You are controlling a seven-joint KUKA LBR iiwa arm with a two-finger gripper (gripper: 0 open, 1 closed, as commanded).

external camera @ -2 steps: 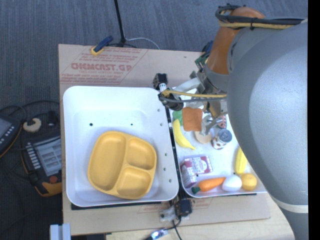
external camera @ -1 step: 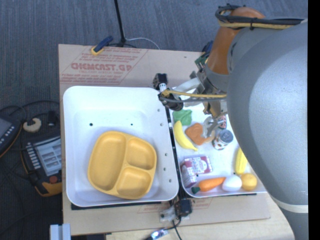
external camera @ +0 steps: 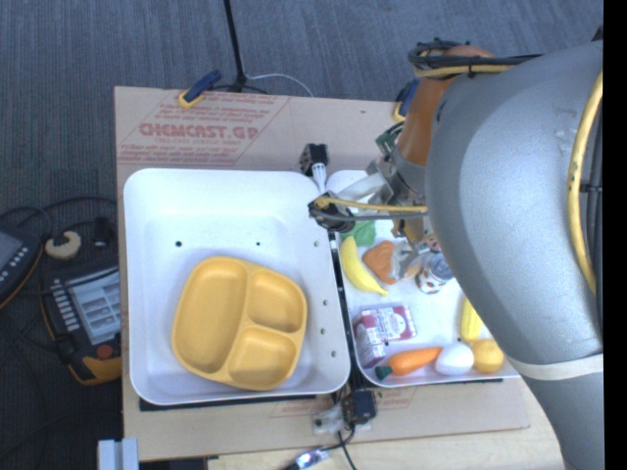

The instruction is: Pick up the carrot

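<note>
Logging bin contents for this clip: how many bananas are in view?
2. One banana lies along the right bin's left wall; a second pokes out from under the arm near the lemon. The arm covers much of that bin, so more may be hidden.

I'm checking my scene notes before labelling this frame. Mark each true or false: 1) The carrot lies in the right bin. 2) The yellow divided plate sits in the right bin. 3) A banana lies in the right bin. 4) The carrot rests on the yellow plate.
1) True: the carrot lies near the front edge of the right bin.
2) False: the yellow divided plate sits in the left bin.
3) True: the banana lies there.
4) False: the carrot lies beside a white egg.
</note>
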